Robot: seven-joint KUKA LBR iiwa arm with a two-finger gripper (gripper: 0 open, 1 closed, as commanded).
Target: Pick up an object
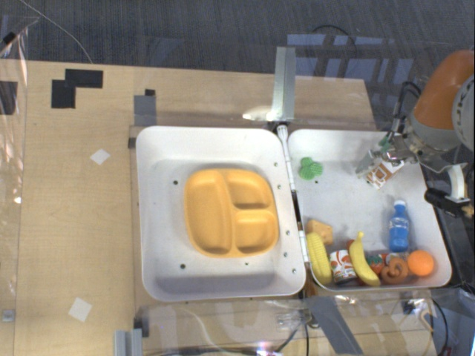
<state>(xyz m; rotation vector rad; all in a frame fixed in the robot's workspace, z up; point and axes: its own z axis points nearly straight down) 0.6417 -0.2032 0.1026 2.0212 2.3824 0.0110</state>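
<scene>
Grey arm (pixel 462 117) (orange wrist band).

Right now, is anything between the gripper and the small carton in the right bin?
Nothing visible does. The gripper sits right at the small carton in the right bin's upper right part; the green toy and blue bottle lie apart from it.

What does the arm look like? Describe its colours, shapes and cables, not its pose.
The arm enters at the camera view's right edge as a rounded, glossy orange band with a grey segment beside it. Below that sits darker grey and black wrist hardware. Thin black cables loop alongside it near the top of the right bin. The gripper is small, metallic and dark; no markings can be made out.
</scene>
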